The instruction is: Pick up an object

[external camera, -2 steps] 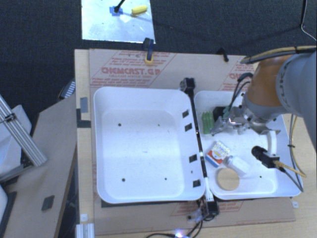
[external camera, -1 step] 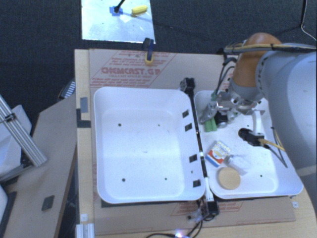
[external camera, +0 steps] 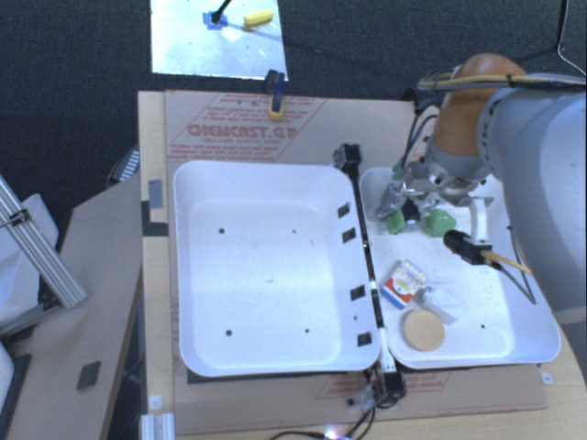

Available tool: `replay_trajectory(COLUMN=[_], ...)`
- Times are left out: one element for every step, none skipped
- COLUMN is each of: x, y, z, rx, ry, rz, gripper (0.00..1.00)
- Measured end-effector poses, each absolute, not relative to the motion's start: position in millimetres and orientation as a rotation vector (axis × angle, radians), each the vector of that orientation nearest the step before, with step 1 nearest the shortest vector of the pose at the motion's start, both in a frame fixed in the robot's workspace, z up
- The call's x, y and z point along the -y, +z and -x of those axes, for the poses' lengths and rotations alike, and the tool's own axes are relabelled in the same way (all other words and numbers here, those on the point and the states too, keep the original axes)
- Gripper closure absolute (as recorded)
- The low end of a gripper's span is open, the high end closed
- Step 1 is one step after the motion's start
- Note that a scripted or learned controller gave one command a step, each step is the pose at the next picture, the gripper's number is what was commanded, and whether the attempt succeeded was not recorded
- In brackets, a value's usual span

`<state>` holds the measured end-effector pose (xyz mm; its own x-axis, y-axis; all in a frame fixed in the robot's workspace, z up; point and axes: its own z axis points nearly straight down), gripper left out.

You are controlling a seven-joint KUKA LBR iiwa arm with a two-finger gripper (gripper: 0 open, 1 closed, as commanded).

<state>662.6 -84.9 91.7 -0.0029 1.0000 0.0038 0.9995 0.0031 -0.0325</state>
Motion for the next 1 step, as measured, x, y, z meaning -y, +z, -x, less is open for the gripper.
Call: replay_trajectory(x=[8.0], y=[189.6], z=[-642.9], rx=[2.234], ry=[-0.008], rz=[2.213], gripper=[1.0])
